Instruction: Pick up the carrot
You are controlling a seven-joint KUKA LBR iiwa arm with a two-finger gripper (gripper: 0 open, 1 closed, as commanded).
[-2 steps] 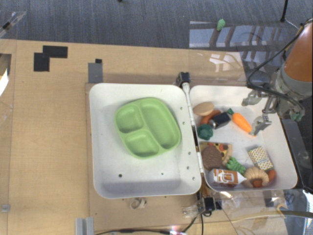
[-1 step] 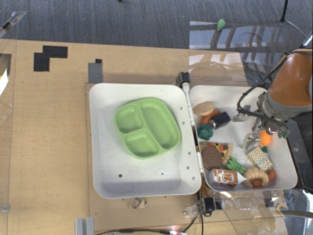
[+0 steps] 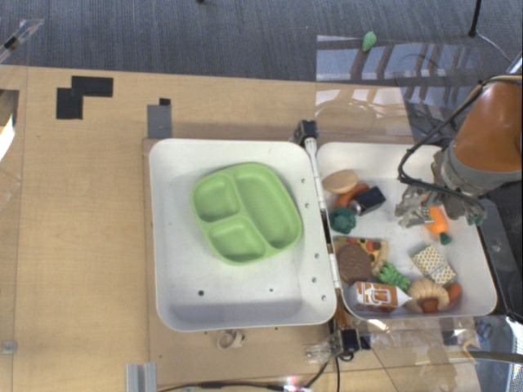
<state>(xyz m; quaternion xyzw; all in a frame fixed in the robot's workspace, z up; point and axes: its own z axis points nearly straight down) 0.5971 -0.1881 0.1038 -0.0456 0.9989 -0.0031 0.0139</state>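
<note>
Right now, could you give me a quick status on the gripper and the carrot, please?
Gripper low in the right bin, right at the carrot. Grasp unconfirmed. Cracker close below; other toy food crowds the bin.

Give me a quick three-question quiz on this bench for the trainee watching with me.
1. True or false: the green divided plate lies in the left bin.
2. Which bin is the gripper over: A left, B right?
3. Fill in: the carrot lies in the ____ bin, just beside the gripper.

Key: 1 true. 2 B, the right bin. 3 right.
</note>
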